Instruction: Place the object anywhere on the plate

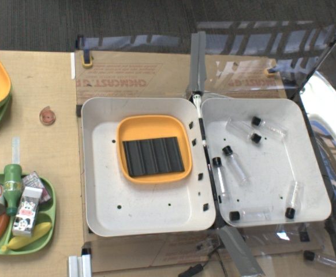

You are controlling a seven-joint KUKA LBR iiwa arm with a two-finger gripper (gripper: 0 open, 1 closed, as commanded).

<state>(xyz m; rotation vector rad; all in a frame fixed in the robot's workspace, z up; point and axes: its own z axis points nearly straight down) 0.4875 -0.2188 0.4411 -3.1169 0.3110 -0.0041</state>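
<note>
Whether the gripper was spread or pressed together, I could not tell from where I stood. Two shallow white bins sat side by side on brown cardboard. The left bin (99, 212) held an orange plate (153, 122), squarish with rounded corners, lying toward the bin's far side. On the plate rested the object (154, 156): a flat, dark grey rectangular slab, ribbed with lengthwise grooves. It lay inside the rim and covered most of the plate's floor, its long side running across.

The right bin (312, 172) carried several clear tubes with black caps, scattered apart: one (235, 165) near the middle, another (292, 198) by the near right corner. Off to the left on the wooden table, a green tray (41, 241) held toy food and a green bottle (12, 186).
</note>
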